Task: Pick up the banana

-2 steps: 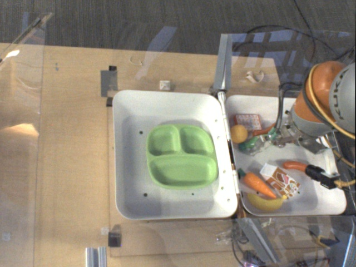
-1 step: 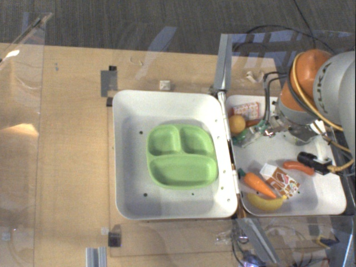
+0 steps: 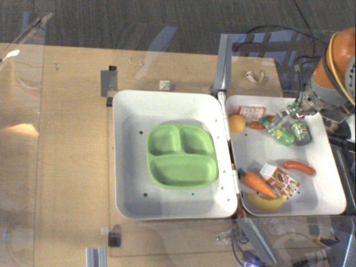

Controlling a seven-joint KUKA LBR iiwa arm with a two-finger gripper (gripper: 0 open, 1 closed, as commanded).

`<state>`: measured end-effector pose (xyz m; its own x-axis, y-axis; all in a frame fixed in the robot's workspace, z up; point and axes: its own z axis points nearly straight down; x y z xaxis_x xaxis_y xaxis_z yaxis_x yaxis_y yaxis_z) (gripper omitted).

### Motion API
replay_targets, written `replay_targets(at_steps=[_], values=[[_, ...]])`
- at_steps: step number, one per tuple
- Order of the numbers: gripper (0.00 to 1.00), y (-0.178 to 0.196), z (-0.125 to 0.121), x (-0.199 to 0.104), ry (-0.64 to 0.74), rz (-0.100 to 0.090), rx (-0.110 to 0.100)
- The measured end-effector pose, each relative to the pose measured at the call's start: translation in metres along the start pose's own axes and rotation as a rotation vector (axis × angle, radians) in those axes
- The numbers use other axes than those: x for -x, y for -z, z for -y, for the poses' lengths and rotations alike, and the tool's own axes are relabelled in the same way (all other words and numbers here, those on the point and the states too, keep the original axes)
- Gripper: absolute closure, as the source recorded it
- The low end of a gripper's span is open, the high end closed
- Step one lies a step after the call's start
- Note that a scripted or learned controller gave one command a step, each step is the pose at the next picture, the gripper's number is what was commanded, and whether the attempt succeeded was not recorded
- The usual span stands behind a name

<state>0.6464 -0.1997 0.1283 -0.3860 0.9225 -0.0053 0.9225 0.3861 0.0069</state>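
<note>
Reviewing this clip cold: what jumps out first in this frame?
The bright green divided plate sits alone in the middle of the left bin. The right bin is crowded: a banana at its near edge with a carrot lying across it, and a sausage just beyond. The arm's tool hovers over the far corner, away from the banana.

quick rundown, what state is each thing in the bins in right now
banana: lying at the right bin's near edge, carrot partly over it
carrot: lying on its side, resting across the banana
sausage: lying flat, apart from the others
small carton: lying flat beside the carrot
orange: resting at the right bin's far left corner
green tray: right way up in the left bin
tool: over the right bin's far side, away from the banana
</note>
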Motion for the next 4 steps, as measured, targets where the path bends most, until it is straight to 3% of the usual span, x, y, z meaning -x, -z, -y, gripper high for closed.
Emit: replay_targets(at_steps=[1, 2, 3, 4], values=[[0.00, -0.035, -0.016, 0.016, 0.108, -0.009, -0.015], [1.00, -0.023, -0.019, 0.019, 0.112, 0.008, -0.002], [1.00, 0.079, -0.048, -0.049, 0.164, 0.000, 0.002], [0.00, 0.079, -0.048, -0.048, 0.164, -0.001, 0.002]])
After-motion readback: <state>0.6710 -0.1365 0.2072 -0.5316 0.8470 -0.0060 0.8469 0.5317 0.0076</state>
